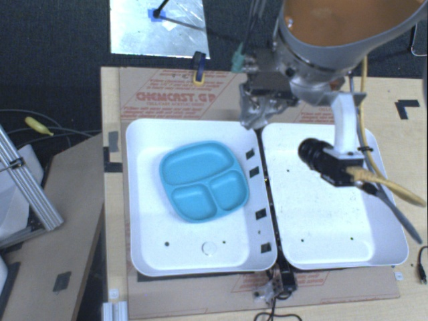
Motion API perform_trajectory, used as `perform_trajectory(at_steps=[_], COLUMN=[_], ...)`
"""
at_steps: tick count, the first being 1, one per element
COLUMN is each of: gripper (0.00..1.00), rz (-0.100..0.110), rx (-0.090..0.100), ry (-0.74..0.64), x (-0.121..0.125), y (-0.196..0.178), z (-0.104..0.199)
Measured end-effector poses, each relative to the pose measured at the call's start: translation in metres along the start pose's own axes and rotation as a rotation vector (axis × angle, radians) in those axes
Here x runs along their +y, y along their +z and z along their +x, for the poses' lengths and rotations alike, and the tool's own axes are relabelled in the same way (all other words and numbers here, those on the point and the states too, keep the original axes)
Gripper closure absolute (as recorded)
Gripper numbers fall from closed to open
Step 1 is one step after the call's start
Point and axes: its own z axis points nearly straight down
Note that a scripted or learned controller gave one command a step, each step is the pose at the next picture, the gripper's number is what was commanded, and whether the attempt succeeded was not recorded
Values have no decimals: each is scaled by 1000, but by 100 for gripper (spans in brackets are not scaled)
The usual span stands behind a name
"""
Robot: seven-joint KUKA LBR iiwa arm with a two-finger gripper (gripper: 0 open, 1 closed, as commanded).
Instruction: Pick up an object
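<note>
- The only loose object seen is a blue divided plate (203, 190), lying flat in the left bin (144, 199), slightly rotated, with three compartments facing up.
- The gripper (257, 116) is seen near the far end of the seam between the two bins, above the rim and apart from the plate; whether its jaws are open or closed cannot be told, as they are blurred and partly hidden by the wrist.
- Nothing is seen held.
- A good pick is judged to call for a shift toward the left bin, and a descent over one raised edge or divider of the plate, since its flat floor offers no purchase.
- A slip is judged likely on the smooth, shallow plastic rim.
- The right bin (334, 239) is crossed by a black cylindrical fitting (321, 159) and a yellow cable (388, 182).
- The bins rest on a brown board (174, 95) with red print; beyond it lies a dark floor bearing a shiny sheet (144, 25).
</note>
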Motion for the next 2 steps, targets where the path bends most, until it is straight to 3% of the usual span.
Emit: perform_trajectory(at_steps=[1,2], gripper=[100,100], rz=[-2,21], rx=[1,-10], ry=[-4,19], x=[1,13], y=[-11,123], z=[0,-20])
